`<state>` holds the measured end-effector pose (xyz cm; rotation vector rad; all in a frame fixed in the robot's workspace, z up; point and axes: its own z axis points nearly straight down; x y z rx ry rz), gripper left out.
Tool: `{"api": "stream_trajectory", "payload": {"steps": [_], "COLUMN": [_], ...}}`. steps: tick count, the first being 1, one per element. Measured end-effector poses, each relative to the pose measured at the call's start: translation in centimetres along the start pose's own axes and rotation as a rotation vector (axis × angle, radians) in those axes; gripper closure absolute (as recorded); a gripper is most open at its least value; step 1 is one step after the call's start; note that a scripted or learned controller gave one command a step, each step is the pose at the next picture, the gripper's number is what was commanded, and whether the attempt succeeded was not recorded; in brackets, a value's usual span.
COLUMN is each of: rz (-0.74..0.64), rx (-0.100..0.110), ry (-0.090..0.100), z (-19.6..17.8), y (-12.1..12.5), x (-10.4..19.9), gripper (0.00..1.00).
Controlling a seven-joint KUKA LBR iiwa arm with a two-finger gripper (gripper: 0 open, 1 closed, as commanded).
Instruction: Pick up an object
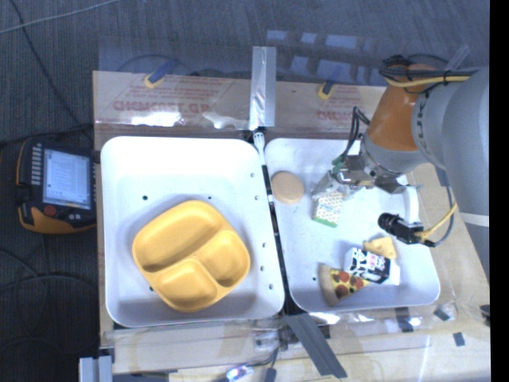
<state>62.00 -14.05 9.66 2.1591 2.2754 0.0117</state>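
Note:
My gripper point(340, 180) hangs over the upper middle of the right bin point(421, 289), at the end of the grey arm with its orange band point(395, 122). Just below it lies a small green-and-white patterned packet point(328, 208), touching or nearly touching the gripper's tip. To the packet's left rests a round tan disc point(287, 186). Near the bin's front lie a pizza slice point(337, 283), a black-and-white patterned block point(368, 266) and a yellow wedge point(382, 247).
The left bin point(127, 165) holds a yellow divided plate point(191, 253). A metal strip point(263, 86) and the bins' shared rim point(273, 229) separate the two bins. A black cable with a connector point(402, 228) hangs over the right bin's right side. A handheld pendant point(57, 183) sits left of the bench.

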Motion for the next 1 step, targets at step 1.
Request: {"api": "stream_trajectory", "payload": {"steps": [1], "rz": [0.158], "rx": [0.014], "ry": [-0.003], "z": [-9.60], "y": [-3.03], "x": [7.15], "gripper": [1.00]}}
